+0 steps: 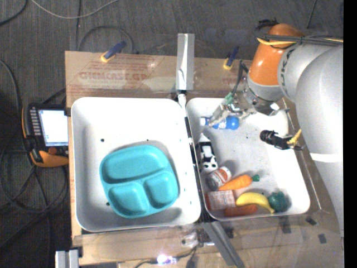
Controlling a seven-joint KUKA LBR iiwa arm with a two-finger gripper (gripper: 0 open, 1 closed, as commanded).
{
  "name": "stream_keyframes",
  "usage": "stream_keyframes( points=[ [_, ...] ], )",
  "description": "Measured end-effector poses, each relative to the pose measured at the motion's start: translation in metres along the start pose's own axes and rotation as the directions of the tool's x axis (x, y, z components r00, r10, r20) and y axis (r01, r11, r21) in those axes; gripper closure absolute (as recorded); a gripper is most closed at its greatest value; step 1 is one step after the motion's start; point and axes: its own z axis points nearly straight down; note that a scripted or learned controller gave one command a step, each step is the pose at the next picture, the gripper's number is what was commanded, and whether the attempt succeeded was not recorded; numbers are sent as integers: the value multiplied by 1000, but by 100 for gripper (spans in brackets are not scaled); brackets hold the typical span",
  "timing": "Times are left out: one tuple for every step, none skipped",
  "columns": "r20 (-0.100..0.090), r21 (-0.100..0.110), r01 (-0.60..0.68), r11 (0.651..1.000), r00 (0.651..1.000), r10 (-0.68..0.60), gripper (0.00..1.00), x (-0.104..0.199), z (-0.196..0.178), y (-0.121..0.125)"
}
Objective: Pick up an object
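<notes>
The small blue-and-white plastic object (225, 122) sits just under the hand (233, 108), at the right bin's far wall (207, 103). I cannot tell the hand's opening. It might nudge the piece against that wall and miss.

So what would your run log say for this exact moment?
arm: over right bin | end effector: at blue object near back wall | grip: unclear | divided plate: left bin

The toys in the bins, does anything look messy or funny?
Mostly no. The teal tray sits tilted in the left bin. The carrot, banana and other toys lie jumbled in the right bin's near corner.
</notes>
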Motion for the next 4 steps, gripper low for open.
stream_keyframes(
  points=[
    [2, -10, 243, 970, 970, -243, 0, -22, 20, -6],
    [-4, -1, 244, 970, 970, -244, 100, -22, 13, -9],
    [-1, -4, 132, 991, 991, -132, 100, 3, -114, 1],
    [1, -4, 68, 998, 998, -68, 100, -56, -228, -22]
  ],
)
